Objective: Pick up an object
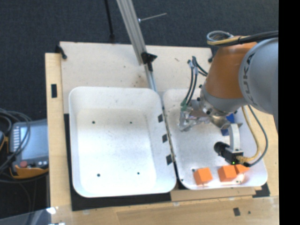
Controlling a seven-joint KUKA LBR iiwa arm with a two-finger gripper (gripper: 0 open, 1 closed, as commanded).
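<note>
Left bin at centre left of the bench. Right bin just beside it, rims touching near frame centre. Gripper low over the right bin's upper left part, under the grey and orange arm; fingers too blurred to tell open from closed, perhaps nothing between them. Two orange blocks along the right bin's lower edge: one left, the other just right of it.

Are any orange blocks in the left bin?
No, both orange blocks lie near the front edge of the right bin.
</note>
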